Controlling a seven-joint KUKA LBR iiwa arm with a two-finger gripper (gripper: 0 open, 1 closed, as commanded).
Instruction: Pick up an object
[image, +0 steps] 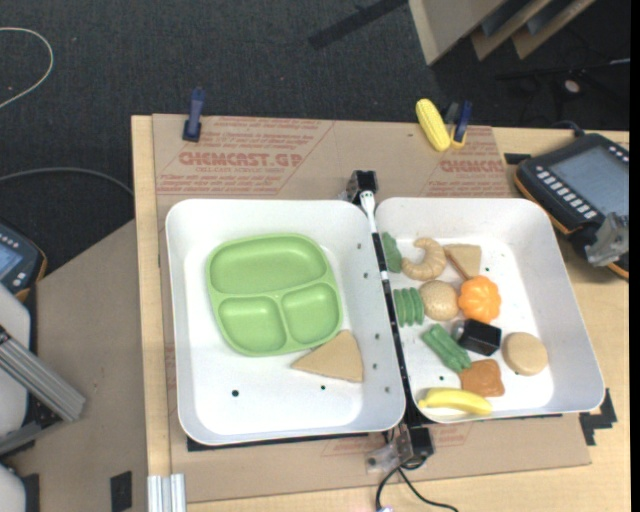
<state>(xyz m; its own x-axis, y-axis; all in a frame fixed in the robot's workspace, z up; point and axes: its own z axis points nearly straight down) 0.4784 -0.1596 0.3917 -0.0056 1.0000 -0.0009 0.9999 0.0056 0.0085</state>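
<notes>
Beneath me the tabletop (160, 300) is covered by a brown cardboard sheet (300, 160) printed in red with "CHEMCAST", once near the top left and again, partly cut off, at the top right. On it sit two shallow white bins, touching along their inner edges.

The left bin (190, 300) holds a green divided plate (272, 292) with three compartments, and a tan wedge (332, 358) just below the plate's lower right corner, close to the bin's inner wall.

The right bin (540, 260) holds the small pieces I could pick from, crowded toward its left and lower part: a curved beige piece (426, 260), a tan triangle (464, 259), a round beige ball (439, 298), an orange fruit (479, 297), a black block (480, 336) touching the orange's underside, a round tan disc (524, 353), a brownish-orange piece (483, 377), a yellow banana (455, 402) along the bottom wall, and three green pieces (408, 306) near the inner wall.

Clamps hold the cardboard at the top edge: a blue one (193, 113) and a yellow one (432, 123).

My pincer's opening I cannot tell.
</notes>
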